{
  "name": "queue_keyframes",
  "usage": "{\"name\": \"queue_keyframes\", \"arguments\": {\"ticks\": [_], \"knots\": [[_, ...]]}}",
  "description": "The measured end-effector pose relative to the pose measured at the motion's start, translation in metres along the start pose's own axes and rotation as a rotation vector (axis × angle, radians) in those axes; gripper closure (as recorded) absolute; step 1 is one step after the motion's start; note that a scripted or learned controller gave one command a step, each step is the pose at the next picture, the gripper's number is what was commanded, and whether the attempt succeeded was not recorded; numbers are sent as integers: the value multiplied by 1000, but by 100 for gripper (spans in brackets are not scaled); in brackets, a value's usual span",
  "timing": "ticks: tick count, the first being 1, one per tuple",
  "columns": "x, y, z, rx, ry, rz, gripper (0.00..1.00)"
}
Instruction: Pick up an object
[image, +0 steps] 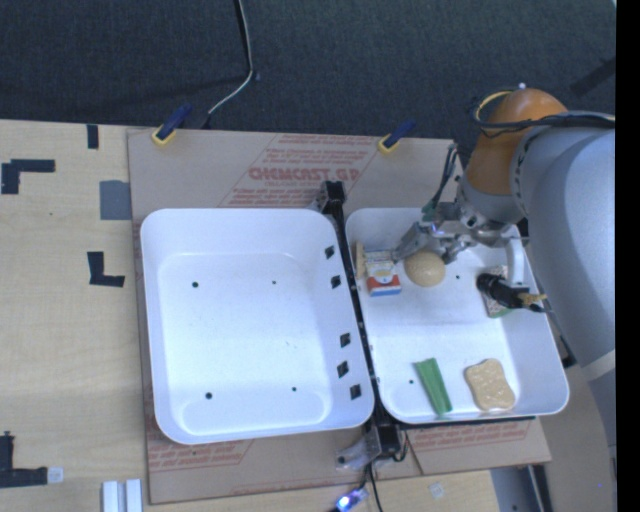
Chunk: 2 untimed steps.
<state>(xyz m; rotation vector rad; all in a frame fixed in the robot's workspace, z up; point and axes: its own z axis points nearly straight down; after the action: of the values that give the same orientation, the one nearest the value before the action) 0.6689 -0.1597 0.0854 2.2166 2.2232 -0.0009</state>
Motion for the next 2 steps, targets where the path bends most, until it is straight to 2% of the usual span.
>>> {"name": "queue_keyframes", "arguments": {"ticks": [1, 2], "knots": [[-1, 0, -11, -1, -2, 0, 100], [-6, -31, -146, -11, -2, 3, 100]]}}
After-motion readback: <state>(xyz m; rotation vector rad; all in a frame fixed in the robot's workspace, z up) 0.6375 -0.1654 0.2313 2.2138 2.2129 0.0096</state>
